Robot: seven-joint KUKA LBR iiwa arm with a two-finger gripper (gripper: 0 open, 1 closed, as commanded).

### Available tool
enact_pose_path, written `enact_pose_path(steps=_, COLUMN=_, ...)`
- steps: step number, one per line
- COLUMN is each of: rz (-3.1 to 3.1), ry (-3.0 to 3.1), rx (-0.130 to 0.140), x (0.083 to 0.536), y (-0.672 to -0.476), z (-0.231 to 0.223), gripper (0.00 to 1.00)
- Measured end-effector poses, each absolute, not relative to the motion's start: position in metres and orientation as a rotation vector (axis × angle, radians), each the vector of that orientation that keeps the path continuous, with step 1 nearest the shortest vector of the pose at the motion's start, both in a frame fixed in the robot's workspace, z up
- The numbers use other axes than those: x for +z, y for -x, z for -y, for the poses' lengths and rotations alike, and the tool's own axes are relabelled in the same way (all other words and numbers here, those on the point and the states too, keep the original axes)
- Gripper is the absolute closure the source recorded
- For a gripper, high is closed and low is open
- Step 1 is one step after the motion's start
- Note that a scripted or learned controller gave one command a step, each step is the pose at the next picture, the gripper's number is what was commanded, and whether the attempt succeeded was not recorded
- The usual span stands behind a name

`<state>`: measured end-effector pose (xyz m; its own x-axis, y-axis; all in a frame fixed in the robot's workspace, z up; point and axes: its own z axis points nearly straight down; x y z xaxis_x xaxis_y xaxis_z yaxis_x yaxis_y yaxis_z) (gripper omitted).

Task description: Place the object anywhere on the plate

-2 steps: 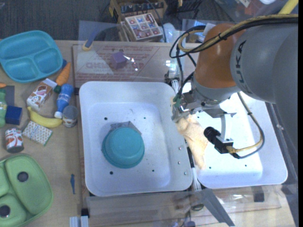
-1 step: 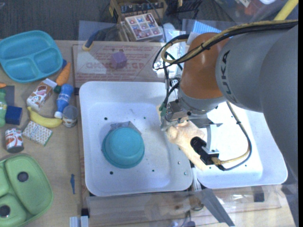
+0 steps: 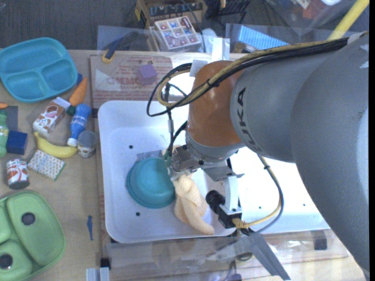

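Two-finger gripper sits low in the shallow white bin, fingers hidden under the wrist, grip state can't tell. Just beside it, a round teal plastic plate lies toward the bin's front-left corner. A pale yellow crumpled soft object touches the plate's right rim, near the bin's front edge.

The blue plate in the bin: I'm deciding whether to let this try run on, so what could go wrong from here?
1. The pale yellow object lies beside the blue plate, touching its rim; it may end up off the plate.
2. The gripper sits at the plate's edge, so a push could slide the plate.
3. The arm hides the contact, so a failed grasp could go unnoticed.
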<state>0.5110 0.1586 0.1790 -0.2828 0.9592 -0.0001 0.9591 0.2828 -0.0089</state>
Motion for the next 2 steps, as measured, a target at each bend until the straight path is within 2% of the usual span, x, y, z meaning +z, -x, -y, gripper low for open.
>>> enact_pose_path(steps=1, rz=2.567, ry=1.810, rx=0.006, x=0.162, y=-0.546, z=-0.152, gripper=1.00)
enact_pose_path(steps=2, rz=2.589, ry=1.779, rx=0.005, x=0.181, y=-0.561, z=-0.079, gripper=1.00)
